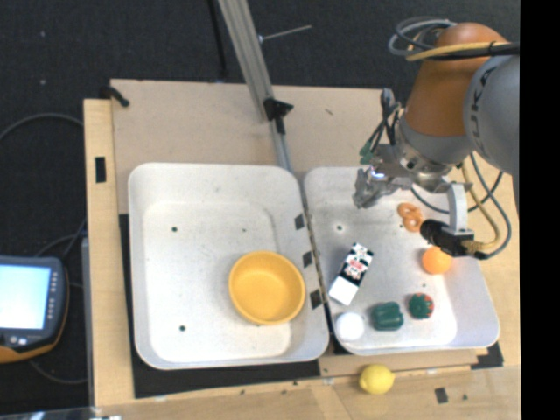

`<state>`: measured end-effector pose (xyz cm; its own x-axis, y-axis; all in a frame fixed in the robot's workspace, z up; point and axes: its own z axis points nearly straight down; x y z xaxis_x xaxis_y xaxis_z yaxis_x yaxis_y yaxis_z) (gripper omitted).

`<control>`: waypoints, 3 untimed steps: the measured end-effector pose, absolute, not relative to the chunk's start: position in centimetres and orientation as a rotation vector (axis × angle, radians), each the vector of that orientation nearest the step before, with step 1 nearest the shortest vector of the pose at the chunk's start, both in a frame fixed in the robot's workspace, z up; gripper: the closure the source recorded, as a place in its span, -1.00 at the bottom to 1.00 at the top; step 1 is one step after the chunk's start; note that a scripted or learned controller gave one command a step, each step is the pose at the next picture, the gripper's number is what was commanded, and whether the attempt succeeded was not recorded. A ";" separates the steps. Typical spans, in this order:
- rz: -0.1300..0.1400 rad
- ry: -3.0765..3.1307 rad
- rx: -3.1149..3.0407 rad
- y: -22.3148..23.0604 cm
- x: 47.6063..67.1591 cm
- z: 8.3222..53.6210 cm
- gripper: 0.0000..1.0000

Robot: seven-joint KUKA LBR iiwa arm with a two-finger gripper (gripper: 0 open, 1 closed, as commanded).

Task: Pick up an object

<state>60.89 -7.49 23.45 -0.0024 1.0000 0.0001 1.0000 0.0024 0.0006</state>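
Orange ball (pixel 437 261): small, round, located at right bin's (pixel 332 191) right side. Neighboured by green block (pixel 386 316), red-green item (pixel 421 305), patterned box (pixel 352 273). Gripper (pixel 368 187) stationed above; finger state cannot be determined.

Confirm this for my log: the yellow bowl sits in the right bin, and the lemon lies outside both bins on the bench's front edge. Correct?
Not quite. The yellow bowl sits in the left bin, not the right bin, as the camera view shows. The rest holds: the lemon lies outside both bins on the bench's front edge.
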 end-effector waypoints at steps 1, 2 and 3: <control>0.003 2.226 2.218 -2.6 61.6 24.6 1.00; 0.000 2.224 2.220 2.5 62.2 23.5 1.00; 0.000 2.224 2.218 7.4 62.5 22.8 1.00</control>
